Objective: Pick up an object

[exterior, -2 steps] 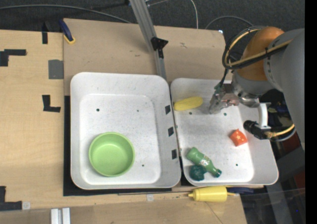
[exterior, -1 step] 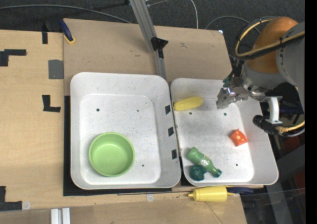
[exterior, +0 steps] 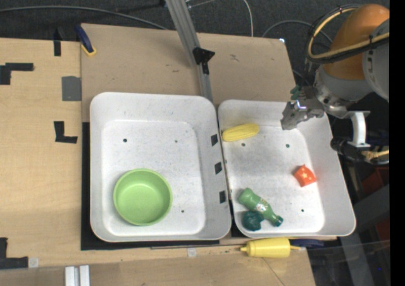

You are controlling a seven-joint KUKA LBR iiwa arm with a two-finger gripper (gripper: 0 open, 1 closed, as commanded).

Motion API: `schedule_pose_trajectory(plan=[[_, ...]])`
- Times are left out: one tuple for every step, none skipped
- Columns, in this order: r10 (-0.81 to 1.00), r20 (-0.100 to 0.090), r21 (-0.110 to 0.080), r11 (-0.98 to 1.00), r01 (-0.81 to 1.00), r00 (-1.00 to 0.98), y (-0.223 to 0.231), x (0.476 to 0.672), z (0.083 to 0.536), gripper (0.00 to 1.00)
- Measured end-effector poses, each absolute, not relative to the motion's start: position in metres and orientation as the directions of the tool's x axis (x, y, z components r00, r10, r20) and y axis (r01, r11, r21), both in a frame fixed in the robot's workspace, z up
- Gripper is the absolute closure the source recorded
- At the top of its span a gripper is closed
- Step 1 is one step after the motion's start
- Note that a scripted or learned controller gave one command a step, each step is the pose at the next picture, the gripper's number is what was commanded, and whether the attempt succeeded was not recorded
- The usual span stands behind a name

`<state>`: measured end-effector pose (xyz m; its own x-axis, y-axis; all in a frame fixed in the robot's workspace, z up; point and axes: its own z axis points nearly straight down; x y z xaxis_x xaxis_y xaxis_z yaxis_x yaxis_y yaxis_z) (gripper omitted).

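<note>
Camera view, one frame. No single target is set, so the candidates are the loose items in the right bin [exterior: 329,171].

Yellow corn cob [exterior: 240,131] lies flat near the bin's far-left corner, close to the divider between the bins. Small orange block [exterior: 304,175] sits alone toward the right wall, about mid-depth. Green bottle [exterior: 259,205] lies on its side near the front edge, neck pointing to the front right. A dark teal piece [exterior: 252,219] is touching it on the front side; shape too small to make out.

Gripper [exterior: 292,117] is over the far-right corner of the same bin, grey, hanging from the wrist with the orange band above it. Nothing visible between the fingers. Finger spacing can't be read at this angle: cannot tell if spread or closed. It is well apart from the bottle, nearer the corn cob and the block but touching neither.

Left bin [exterior: 152,111] holds a green bowl [exterior: 142,197], upright, in the front-left area.

Outside the bins, a yellow bottle [exterior: 268,248] lies on the bench [exterior: 139,57] just beside the right bin's front rim. A grey pole [exterior: 180,9] runs diagonally across the bench behind the bins, ending near where they meet.
</note>
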<state>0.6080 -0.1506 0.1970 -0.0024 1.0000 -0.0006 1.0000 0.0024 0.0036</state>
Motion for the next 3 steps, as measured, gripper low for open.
schedule_pose_trajectory(plan=[[1.000,-0.001,0.003,0.002,1.000,-0.002,-0.150,0.609,0.236,1.00],[1.000,0.001,-0.001,0.006,1.000,-0.006,-0.105,0.606,0.237,1.00],[1.000,0.001,-0.004,0.005,1.000,-0.005,-0.060,0.588,0.232,1.00]])
